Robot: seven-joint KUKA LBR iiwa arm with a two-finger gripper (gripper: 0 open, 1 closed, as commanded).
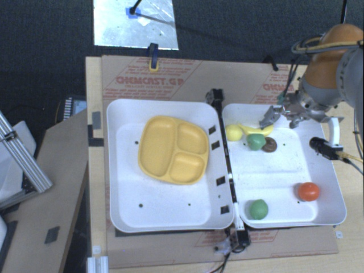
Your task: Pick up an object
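While the gripper (282,117) hovers with fingers spread, a banana (254,129), lemon (234,133) and brown ball (269,145) crowd beneath.

The brown cardboard sheet (170,75) lying under the two bins carries red printed lettering. Along its far edge, beyond the left bin, the print appears upside down and mirrored from this side and seems to read "CHEMCAST GP", though the letters are faint. A second patch of the same red print sits near the sheet's far right corner (277,87), partly covered by the arm and too broken up to read. Further red marks along the near edge are illegible.
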